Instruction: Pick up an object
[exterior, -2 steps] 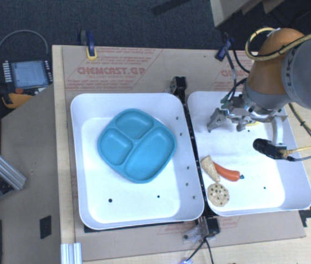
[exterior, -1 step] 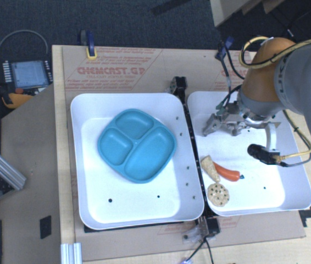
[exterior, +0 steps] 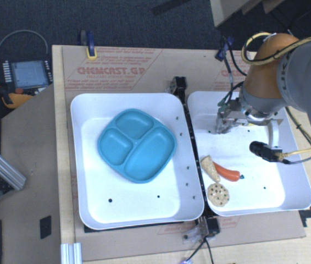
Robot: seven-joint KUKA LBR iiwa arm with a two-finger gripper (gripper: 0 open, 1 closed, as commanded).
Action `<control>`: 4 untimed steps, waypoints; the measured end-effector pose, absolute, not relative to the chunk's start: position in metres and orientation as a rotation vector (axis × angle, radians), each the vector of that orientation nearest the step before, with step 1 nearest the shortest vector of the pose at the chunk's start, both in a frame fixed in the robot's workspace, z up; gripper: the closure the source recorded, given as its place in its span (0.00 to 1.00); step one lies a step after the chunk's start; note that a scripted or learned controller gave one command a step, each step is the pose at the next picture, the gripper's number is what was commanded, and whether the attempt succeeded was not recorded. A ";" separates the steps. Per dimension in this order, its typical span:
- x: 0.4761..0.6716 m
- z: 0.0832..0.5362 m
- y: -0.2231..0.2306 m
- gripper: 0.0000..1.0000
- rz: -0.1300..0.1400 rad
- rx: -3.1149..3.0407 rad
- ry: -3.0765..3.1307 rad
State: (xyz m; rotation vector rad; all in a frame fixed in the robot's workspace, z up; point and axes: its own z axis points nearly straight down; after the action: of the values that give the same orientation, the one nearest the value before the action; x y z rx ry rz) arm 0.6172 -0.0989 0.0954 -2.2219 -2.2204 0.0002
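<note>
**Arm over the right bin, toy food lying below it**

The bench (exterior: 62, 147) carries two shallow white bins side by side; the left bin (exterior: 84, 164) holds a blue divided plate (exterior: 137, 144) with three compartments, lying flat near the bin's middle, slightly toward twelve o'clock; nothing rests in its compartments.

The right bin (exterior: 287, 197) holds three small items gathered at about seven o'clock of its floor: a tan bread-like piece (exterior: 210, 168) lying at a slant; an orange carrot-like piece (exterior: 228, 173) with a small blue tip, touching the tan piece on its three o'clock side; and a round speckled cookie (exterior: 218, 194) just beside both, toward six o'clock.

The grey arm (exterior: 304, 76) with its orange band (exterior: 265, 76) comes in from three o'clock and bends down over the right bin's twelve o'clock half; the gripper (exterior: 222, 124) hangs low near the bin's floor toward eleven o'clock, well apart from the three items; whether its fingers are spread or pressed together I cannot tell, and no item shows between them.

A black cylindrical fitting (exterior: 261, 149) with a cable sits below the wrist, near the bin's centre.
</note>
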 end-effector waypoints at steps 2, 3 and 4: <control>0.609 0.215 -0.100 1.00 -0.007 -2.225 -2.227; 0.611 0.257 -0.100 1.00 -0.006 -2.225 -2.228; 0.609 0.259 -0.051 1.00 -0.002 -2.215 -2.227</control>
State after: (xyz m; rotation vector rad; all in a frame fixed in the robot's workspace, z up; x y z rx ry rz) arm 0.6092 -0.0514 0.2588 -2.2148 -2.2268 -0.0021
